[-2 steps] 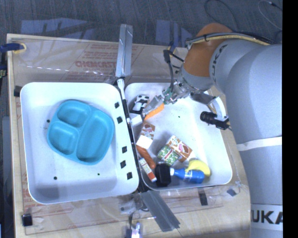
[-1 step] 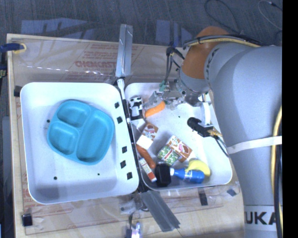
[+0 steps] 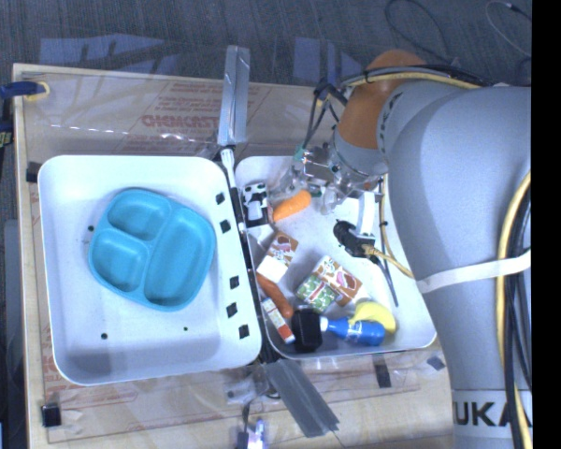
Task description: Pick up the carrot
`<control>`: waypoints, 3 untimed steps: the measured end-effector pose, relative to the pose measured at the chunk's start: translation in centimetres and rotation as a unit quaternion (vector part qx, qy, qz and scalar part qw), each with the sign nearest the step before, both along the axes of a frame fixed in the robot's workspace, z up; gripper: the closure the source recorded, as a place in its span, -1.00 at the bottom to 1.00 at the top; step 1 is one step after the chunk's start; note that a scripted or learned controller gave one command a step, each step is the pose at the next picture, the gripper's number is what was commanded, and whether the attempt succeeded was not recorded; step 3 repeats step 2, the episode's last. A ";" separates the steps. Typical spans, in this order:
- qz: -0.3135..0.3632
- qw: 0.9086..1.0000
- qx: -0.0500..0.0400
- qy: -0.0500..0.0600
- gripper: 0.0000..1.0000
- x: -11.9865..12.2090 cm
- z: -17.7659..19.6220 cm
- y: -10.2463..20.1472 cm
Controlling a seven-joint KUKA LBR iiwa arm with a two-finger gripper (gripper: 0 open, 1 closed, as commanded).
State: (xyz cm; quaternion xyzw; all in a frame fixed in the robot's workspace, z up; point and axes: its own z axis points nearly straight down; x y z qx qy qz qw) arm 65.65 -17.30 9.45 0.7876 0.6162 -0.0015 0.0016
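Here we see the gripper (image 3: 314, 178) low over the far end of the right bin (image 3: 407, 293), but we cannot tell how it is set. Just beside it, toward the divider, lies the carrot (image 3: 292, 206): short, smooth, bright orange, angled across the white floor. Nearer us in that bin sit small cartons (image 3: 325, 283), a blue-and-black bottle (image 3: 341, 329) and a yellow piece (image 3: 372, 314). The left bin (image 3: 70, 330) holds a blue divided plate (image 3: 151, 247).

carrot (image 3: 292, 206) | orange, lying tilted | right bin, upper left part
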 end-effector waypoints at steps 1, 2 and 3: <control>0.003 1.000 0.001 0.003 1.00 0.0 0.9 0.2; -0.063 0.998 0.002 0.001 1.00 0.0 9.7 4.6; -0.063 0.998 0.002 0.001 1.00 0.0 9.7 4.6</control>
